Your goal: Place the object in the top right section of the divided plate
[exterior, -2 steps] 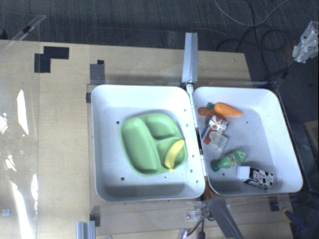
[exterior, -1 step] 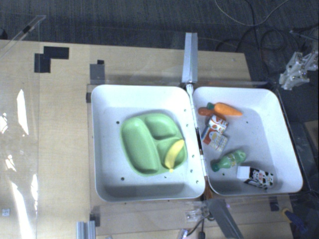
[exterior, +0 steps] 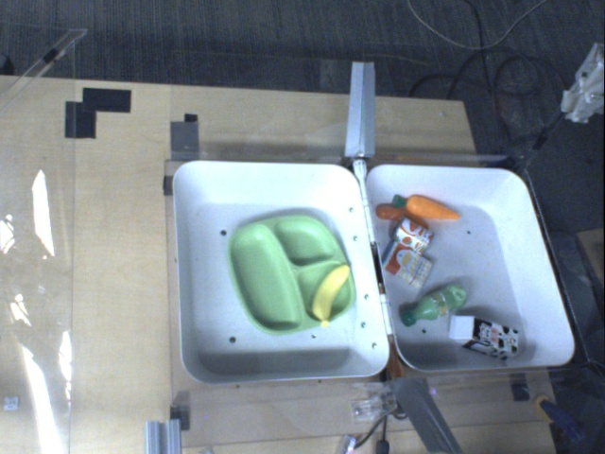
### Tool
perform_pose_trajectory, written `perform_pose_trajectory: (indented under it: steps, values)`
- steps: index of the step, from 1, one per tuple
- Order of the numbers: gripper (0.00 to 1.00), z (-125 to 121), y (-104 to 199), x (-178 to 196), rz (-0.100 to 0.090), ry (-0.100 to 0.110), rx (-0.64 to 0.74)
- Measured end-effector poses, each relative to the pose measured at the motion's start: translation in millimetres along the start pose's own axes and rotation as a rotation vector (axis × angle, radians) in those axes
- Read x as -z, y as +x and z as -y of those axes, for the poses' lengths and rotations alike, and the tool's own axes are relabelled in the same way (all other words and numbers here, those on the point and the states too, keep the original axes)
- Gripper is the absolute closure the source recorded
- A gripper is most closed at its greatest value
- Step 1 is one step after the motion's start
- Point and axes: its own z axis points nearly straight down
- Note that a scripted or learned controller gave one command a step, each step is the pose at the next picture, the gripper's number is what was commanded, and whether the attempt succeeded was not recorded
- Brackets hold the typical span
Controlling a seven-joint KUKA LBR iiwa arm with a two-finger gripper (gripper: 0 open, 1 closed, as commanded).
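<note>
The banana [exterior: 330, 292] lies in the divided plate's [exterior: 269, 272] lower right section; the gripper [exterior: 584, 91], its grip state indeterminable, waits well right of the plate and should regrasp it centrally, shifting it up one section.

text: none legible | carton [exterior: 408, 252] print: too blurred
</note>
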Motion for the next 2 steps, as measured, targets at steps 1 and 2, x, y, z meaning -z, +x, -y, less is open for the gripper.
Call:
perform_pose_trajectory:
  steps: [1, 2]
  values:
    - [1.0, -1, -10, -1, -0.001, -0.001, -0.003]
    - [1.0, -2, -11, 12, 0.011, 0.0, -0.002]
